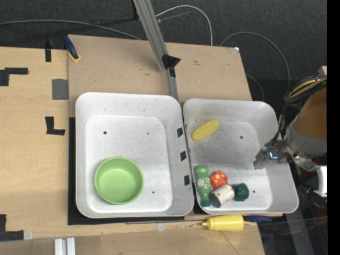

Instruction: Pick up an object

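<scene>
Nearest, by the right bin's (265, 110) front edge, the green bottle (201, 184), orange piece (218, 178), white cup (222, 195) and dark green block (241, 192) huddle together; a grasp there could jostle neighbours. The pincer (268, 156) hovers at the right wall, its state unclear. Farther back lies the yellow corn (205, 129). The table (122, 68) is brown board.

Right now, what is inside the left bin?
Inside the left bin, a green bowl sits at the near left corner. What is under the bowl is covered.
</scene>
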`<action>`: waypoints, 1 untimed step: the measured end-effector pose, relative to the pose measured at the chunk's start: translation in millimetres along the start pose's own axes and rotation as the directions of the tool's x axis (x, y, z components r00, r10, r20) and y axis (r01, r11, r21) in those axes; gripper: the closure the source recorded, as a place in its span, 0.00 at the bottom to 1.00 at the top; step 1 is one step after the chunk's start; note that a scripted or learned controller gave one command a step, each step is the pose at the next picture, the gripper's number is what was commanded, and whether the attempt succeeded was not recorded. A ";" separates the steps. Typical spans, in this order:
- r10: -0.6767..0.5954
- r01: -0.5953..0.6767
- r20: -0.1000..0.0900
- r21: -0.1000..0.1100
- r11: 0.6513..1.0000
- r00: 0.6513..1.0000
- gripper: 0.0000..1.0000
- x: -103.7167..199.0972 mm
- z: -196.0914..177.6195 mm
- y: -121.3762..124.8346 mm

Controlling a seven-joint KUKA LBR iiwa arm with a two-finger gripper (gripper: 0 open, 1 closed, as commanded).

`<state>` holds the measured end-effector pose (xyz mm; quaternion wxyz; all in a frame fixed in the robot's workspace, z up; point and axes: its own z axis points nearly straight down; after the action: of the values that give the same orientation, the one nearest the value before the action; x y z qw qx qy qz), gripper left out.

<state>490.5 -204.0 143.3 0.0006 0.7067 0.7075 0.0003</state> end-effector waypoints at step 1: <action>-0.001 0.001 0.002 -0.003 1.000 1.000 1.00 0.4 -63.1 0.2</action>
<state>490.6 -203.6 206.4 0.0024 0.7065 0.7077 0.0008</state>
